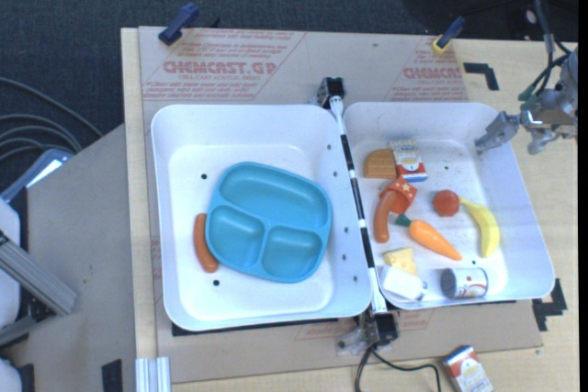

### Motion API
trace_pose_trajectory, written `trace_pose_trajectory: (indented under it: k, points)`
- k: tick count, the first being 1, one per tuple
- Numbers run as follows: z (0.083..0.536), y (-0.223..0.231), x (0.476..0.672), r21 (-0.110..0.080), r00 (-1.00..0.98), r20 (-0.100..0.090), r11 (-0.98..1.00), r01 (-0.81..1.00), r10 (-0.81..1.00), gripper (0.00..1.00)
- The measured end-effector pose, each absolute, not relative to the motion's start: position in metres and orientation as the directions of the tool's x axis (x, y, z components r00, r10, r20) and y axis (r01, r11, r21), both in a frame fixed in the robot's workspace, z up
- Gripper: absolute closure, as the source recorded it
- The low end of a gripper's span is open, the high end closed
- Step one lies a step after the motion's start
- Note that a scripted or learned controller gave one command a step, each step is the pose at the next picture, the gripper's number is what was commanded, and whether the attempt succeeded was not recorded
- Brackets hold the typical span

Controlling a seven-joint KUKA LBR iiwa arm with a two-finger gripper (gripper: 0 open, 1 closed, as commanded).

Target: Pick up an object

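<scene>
Bright even light, soft shadows, slight blur

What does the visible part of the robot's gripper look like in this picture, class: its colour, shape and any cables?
The gripper at the right bin's far right corner is grey metal, angular, with a slim finger pointing left. Thin dark cables run up from it.

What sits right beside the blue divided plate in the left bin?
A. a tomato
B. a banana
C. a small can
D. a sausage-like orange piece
D: a sausage-like orange piece lies against the left edge of the blue divided plate in the left bin, while the banana, tomato and small can are all in the right bin.
</scene>
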State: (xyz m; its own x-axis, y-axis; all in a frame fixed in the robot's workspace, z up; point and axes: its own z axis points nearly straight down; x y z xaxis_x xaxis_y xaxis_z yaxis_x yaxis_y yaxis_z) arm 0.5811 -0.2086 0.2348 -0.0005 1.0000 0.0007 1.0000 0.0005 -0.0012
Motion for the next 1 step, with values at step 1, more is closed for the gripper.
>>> trace_pose_trajectory:
  k: [1]
  points:
    - [0.0845,-0.1886,0.5797,0.000,-0.001,0.000,0.001,1.000,1.000,0.00]
